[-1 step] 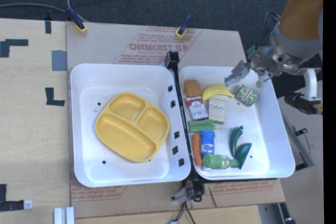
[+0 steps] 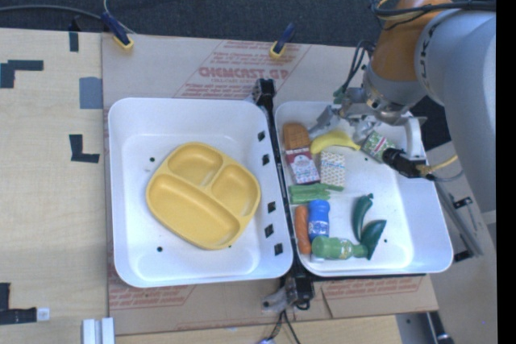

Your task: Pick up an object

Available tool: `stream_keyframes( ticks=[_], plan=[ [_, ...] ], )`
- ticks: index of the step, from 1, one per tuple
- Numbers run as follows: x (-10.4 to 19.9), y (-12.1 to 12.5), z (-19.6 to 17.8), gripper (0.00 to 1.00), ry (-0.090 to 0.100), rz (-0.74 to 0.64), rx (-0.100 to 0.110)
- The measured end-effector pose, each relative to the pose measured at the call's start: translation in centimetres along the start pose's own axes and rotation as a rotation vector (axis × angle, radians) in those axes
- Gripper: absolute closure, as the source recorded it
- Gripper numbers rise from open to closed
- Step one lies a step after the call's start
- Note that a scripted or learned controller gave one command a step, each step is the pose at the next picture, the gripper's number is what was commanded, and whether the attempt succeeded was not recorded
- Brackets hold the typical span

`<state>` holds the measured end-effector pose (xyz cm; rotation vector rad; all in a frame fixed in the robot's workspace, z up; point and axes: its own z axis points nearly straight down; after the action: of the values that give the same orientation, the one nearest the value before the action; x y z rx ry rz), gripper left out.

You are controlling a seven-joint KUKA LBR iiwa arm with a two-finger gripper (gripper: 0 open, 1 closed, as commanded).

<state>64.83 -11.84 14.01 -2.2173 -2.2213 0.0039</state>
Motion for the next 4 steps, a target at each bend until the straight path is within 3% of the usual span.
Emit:
stream_keyframes(
  ticks=[1,2,3,4],
  plan=[
    [0.2,1.4,3.6,0.00,-0.007,0.000,-0.017],
    [0.2,1.4,2.6,1.00,-0.007,-0.001,-0.017],
    [0.2,1.4,2.6,0.00,-0.007,0.000,-0.017],
    [2.3,-1.4,5.5,0.00,-0.001,0.001,-0.003]
  ],
)
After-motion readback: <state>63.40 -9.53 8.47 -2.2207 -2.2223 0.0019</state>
